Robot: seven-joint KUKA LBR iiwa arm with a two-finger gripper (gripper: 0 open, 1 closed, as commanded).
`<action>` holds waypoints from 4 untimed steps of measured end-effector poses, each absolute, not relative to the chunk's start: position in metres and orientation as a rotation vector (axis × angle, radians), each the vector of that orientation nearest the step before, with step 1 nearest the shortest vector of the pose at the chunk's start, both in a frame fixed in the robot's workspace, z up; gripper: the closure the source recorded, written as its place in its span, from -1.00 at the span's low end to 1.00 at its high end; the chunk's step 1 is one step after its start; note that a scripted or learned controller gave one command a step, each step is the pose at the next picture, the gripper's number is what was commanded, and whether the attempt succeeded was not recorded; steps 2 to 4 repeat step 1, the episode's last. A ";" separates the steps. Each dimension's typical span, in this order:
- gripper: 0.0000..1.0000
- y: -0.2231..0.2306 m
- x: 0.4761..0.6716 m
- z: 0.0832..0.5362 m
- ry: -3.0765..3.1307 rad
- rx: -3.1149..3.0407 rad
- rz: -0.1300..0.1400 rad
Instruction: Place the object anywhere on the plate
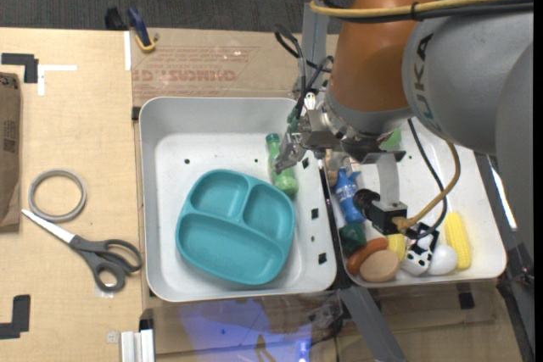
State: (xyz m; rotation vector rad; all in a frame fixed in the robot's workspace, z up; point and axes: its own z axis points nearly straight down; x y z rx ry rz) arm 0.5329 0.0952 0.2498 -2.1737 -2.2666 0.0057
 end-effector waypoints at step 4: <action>-1.00 0.095 0.533 0.250 -2.267 -2.174 0.006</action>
